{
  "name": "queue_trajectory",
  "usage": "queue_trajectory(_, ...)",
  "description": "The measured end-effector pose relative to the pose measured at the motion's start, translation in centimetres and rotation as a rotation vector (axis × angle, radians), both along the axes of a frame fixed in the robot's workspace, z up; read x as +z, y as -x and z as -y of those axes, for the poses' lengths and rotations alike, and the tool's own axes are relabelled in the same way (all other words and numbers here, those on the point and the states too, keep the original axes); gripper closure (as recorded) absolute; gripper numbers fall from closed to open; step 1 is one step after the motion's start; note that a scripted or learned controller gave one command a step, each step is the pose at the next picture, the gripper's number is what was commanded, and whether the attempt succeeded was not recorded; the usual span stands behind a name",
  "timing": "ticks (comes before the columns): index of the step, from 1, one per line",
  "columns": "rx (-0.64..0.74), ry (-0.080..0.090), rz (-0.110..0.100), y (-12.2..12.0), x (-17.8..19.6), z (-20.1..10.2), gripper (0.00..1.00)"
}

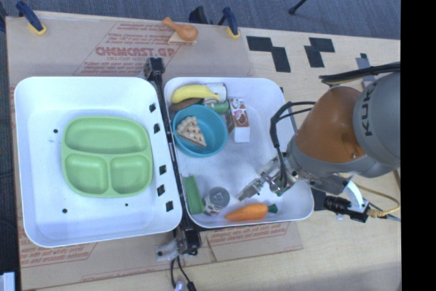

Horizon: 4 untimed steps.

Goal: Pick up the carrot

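The carrot (249, 212), orange with a green top at its right end, lies along the front wall of the right bin (291, 213). My gripper (262, 184) hangs just above and behind the carrot, a short way from it, its metal fingers (249, 190) spread apart with nothing between them. The grey arm with its orange band (327, 134) comes in from the right over the bin's right rim.
The right bin also holds a blue bowl (201, 133) with a pizza slice, a banana (191, 93), a small carton (238, 118), a green block (192, 194) and a can (218, 197). A green divided plate (107, 155) sits in the left bin.
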<state>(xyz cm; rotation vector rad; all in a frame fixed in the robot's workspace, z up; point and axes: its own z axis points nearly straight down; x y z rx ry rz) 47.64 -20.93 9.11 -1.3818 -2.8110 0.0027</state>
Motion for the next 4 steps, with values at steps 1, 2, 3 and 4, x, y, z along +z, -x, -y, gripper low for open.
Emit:
queue_trajectory(1,0.004,0.003,0.006,-0.2,5.2,-4.4,0.0)
queue_trajectory(2,-0.076,0.009,0.009,-4.5,9.9,0.2,0.0)
queue_trajectory(3,0.256,-0.002,0.001,0.0,3.7,-2.7,0.0)
queue_trajectory(4,0.407,-0.001,0.006,-0.1,0.1,-2.2,0.0)
